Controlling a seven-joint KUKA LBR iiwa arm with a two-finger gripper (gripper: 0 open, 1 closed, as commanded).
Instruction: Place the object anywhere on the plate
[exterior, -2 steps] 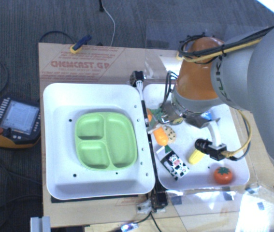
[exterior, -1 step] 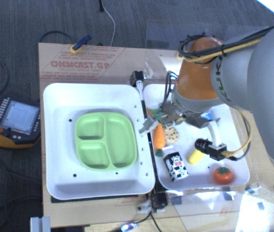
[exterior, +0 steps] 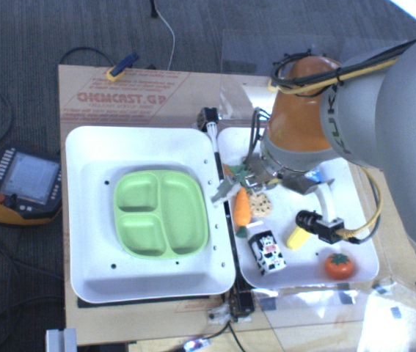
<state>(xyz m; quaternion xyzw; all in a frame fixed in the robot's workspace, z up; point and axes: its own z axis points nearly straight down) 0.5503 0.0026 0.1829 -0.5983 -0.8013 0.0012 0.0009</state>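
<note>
Arm low over the right bin, still at the picking stage.

The green divided plate (exterior: 160, 213) sits bare in the left bin (exterior: 83, 270). Just right of the divider, the gripper (exterior: 246, 178) hangs above the toy carrot (exterior: 242, 207) and cookie (exterior: 260, 204), wrist pointing down; whether its fingers are apart, I cannot tell. Next comes a firm grasp, then a carry leftward.

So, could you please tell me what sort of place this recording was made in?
Most likely a robotics lab test bench: two white bins sit on a cardboard-covered bench above grey carpet, a handheld teach pendant lies on the floor, and toy food such as a carrot awaits picking.
</note>
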